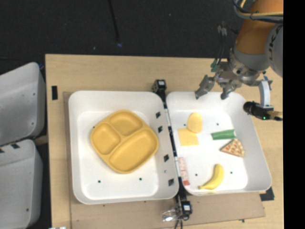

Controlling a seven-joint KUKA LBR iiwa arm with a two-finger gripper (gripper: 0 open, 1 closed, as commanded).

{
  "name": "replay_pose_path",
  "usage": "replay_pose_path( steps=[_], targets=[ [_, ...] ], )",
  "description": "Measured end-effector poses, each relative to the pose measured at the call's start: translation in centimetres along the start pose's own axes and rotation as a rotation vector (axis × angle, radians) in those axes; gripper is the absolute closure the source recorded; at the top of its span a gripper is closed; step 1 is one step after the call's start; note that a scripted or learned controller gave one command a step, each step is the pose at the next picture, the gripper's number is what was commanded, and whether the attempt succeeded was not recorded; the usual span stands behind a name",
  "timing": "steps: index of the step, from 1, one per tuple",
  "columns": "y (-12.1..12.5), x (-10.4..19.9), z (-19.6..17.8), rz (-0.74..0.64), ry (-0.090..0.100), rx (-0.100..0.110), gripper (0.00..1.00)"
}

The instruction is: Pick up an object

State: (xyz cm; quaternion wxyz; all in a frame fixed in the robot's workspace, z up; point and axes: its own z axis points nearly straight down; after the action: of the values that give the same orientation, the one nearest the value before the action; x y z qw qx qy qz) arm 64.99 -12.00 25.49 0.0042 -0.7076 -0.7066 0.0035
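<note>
My gripper (pixel 213 92) hangs above the far edge of the right bin (pixel 255 128), open, with nothing between its fingers. Below it in that bin lie a round yellow piece (pixel 194 122) and a flat yellow square (pixel 188 138) touching it. A green stick (pixel 223 134) and a pizza slice (pixel 233 148) lie toward the right side. A banana (pixel 214 178) rests near the front edge. All of these sit well clear of the gripper.
The left bin (pixel 81 175) holds a yellow divided plate (pixel 124 140). A black divider with clips (pixel 167 137) runs between the bins. A small red-and-white label (pixel 183 171) lies at the right bin's left wall. Grey covers (pixel 19 128) stand left of the bench.
</note>
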Motion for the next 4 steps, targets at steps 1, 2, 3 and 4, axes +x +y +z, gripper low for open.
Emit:
replay_pose_path(
  steps=[1, 2, 3, 4],
  targets=[
    [0.2, 0.0, -0.7, -0.002, -0.001, -0.012, 0.00],
    [-0.3, -1.0, 4.4, 0.000, -0.003, -0.009, 0.00],
    [-0.7, -1.2, 8.7, 0.002, -0.003, -0.008, 0.00],
    [-1.0, -1.2, 15.0, 0.004, -0.002, -0.006, 0.00]
  ],
)
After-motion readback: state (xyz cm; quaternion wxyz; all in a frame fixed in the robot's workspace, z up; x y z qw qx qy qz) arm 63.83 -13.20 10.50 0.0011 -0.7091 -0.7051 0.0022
